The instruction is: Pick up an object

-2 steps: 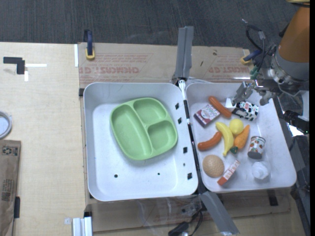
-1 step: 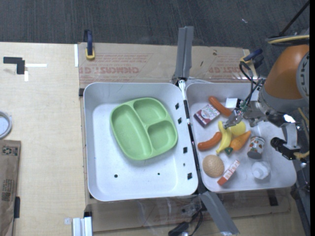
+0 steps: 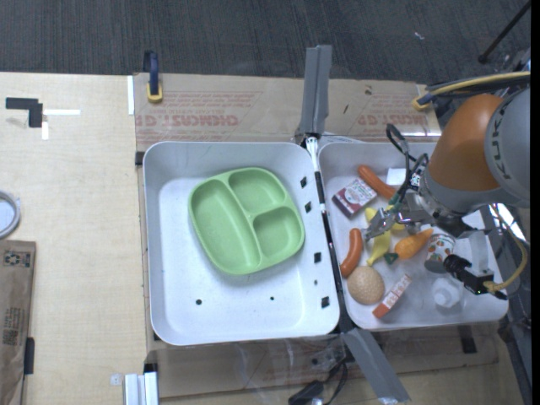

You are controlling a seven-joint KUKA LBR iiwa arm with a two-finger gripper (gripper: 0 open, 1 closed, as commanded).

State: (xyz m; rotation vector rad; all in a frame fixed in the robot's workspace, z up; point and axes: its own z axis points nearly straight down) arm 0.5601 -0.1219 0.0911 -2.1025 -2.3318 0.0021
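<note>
Banana lies mid right bin, crowded by a carrot, sausage, egg and red box. The gripper sits just above it, touching; whether its fingers are spread cannot be told.

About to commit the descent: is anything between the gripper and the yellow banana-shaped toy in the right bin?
Nothing visible does. The gripper hangs right at the yellow banana-shaped toy, with no object between them. The orange carrot-shaped toy and the reddish-orange sausage-shaped toy crowd either side.
</note>
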